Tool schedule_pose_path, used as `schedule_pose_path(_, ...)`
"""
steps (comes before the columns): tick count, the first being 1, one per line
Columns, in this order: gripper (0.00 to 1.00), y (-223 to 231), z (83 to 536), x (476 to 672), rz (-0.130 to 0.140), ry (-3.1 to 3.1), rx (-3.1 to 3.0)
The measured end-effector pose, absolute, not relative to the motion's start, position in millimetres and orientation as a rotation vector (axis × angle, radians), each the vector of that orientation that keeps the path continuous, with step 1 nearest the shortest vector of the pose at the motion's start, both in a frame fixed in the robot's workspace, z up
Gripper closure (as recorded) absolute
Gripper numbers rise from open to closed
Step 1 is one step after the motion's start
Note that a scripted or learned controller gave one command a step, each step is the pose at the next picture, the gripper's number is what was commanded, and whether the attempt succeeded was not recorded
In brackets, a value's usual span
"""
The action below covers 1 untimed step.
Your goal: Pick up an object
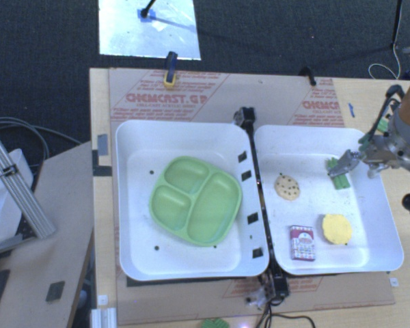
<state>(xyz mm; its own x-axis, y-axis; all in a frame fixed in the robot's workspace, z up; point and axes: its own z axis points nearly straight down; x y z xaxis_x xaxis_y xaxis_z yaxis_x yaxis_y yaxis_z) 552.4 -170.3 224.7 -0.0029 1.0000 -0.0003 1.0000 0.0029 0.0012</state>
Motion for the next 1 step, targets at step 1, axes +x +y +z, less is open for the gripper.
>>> schedule_pose_path(1, 0.0, -96.1, 175.2, 484.2, -0.003, 2.238, 2.219)
